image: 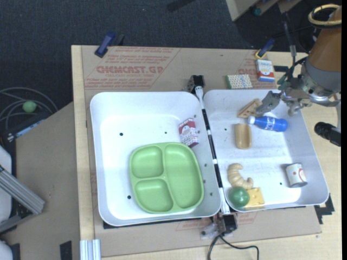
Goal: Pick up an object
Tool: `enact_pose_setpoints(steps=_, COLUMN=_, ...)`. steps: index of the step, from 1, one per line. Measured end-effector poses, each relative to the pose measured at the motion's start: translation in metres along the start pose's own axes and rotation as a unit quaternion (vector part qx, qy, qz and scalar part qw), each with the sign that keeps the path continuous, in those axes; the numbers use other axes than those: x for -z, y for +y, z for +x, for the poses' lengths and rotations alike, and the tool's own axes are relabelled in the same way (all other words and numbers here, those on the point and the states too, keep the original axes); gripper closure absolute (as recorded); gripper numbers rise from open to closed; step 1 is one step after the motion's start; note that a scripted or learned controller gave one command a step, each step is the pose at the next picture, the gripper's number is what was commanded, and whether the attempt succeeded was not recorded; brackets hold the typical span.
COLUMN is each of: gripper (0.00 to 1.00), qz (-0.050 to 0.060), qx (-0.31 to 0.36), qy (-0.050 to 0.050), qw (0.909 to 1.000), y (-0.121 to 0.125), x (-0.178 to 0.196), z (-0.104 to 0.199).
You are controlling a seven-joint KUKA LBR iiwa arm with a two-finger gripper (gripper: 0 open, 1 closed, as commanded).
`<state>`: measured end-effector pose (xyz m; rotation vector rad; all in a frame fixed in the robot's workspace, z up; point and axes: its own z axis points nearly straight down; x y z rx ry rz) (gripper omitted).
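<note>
In the right bin point(312, 145), nearest the camera, a green ball point(238, 197) sits beside a yellow block point(255, 196) and a croissant point(237, 173), with a small can point(295, 174) to their right. The left bin point(108, 145) holds a green divided plate point(164, 176) and a red carton point(188, 132). Farther back lie a bread roll point(243, 135) and a blue bottle point(269, 123). The gripper point(267, 103) hangs just above the bottle; whether its jaws are released or clenched cannot be told.

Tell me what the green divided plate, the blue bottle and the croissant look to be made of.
Green divided plate: likely molded plastic, with a smooth, even pale color and soft sheen. Blue bottle: probably plastic, with a glossy highlight along its side and a white cap end. Croissant: looks like a toy, perhaps plastic or rubber, tan and matte; the picture is too coarse to be sure.
</note>
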<state>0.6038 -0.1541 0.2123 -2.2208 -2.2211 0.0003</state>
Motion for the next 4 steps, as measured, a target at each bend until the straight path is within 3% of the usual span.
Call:
enact_pose_setpoints(steps=1, gripper=0.0, qz=0.002, qx=0.0, qy=0.001, qw=1.0, y=0.014, x=-0.094, z=0.02)
enact_pose_setpoints(steps=2, gripper=0.0, qz=0.001, qx=0.0, qy=0.0, qw=1.0, y=-0.008, x=-0.129, z=0.037)
enact_pose_setpoints(steps=3, gripper=1.0, qz=0.0, qx=0.0, qy=0.0, qw=1.0, y=-0.007, x=-0.118, z=0.037)
enact_pose_setpoints(steps=4, gripper=1.0, qz=-0.002, qx=0.001, qy=0.001, qw=1.0, y=-0.04, x=-0.027, z=0.111)
